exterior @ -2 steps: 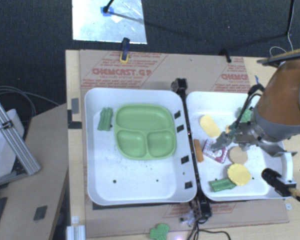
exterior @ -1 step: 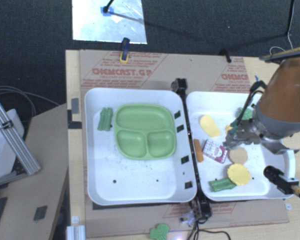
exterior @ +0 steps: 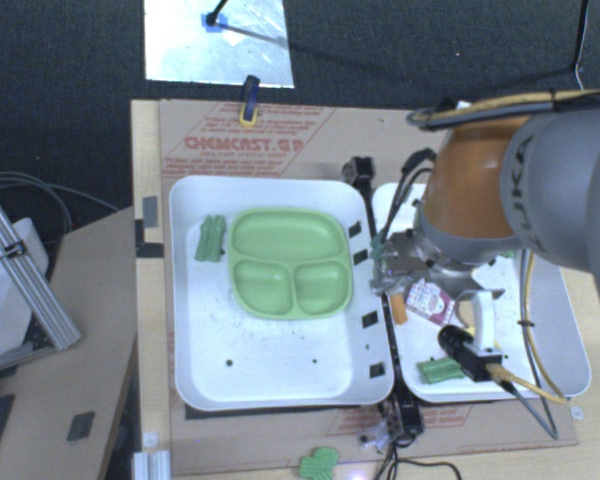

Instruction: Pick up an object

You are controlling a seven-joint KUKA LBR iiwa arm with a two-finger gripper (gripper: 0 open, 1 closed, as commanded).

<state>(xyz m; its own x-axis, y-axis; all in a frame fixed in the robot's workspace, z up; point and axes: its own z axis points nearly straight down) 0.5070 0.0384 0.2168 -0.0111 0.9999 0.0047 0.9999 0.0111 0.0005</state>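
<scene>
Right of the middle, we see a pink packet (exterior: pixel 430 301) beside the gripper (exterior: pixel 395 271), whose grip we cannot tell. Upper board (exterior: pixel 310 128) says CHEMCAST GP.

— Pale green plate (exterior: pixel 285 263), darker green strip (exterior: pixel 211 238), white bin (exterior: pixel 190 348).
— Second bin (exterior: pixel 570 358) white as well. Pink-and-white printed packet (exterior: pixel 430 301), green block (exterior: pixel 438 371), small orange bit (exterior: pixel 399 311).
— Tan desk (exterior: pixel 245 118), red lettering across.
— Grey arm (exterior: pixel 570 198), orange band above the wrist.
</scene>
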